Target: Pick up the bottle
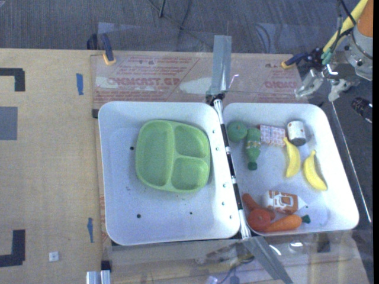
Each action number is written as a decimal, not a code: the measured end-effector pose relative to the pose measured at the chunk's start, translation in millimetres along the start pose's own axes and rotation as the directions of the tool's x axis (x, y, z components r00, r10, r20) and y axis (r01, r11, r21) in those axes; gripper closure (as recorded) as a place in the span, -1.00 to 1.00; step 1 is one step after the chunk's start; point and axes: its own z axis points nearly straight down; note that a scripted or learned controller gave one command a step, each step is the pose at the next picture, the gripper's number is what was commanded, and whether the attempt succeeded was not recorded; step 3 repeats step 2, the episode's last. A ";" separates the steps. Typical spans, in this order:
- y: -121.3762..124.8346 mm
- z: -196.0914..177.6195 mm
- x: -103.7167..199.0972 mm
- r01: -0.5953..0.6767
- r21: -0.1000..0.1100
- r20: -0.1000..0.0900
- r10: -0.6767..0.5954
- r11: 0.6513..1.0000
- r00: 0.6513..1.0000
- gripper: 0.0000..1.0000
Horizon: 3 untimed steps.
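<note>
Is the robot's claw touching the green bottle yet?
Apart. The camera view shows the gripper up by the right bin's top edge, with bare white floor between it and the green bottle.

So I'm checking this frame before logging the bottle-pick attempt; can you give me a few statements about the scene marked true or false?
1. The green bottle lies in the right bin. True.
2. The green divided plate sits in the right bin. False: it is in the left bin.
3. The gripper holds the bottle. False: it is above the right bin's far corner, apart from the bottle.
4. Two bananas lie side by side right of the bottle. True.
5. The carrot lies at the right bin's far edge. False: it lies near the front edge.
</note>
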 end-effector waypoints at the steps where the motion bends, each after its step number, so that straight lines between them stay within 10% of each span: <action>1: 9.9 111.9 62.2 0.152 -0.001 0.000 -0.152 0.988 0.988 -1.00; 3: -19.3 180.0 73.6 0.323 -0.023 0.014 -0.323 0.946 0.946 -1.00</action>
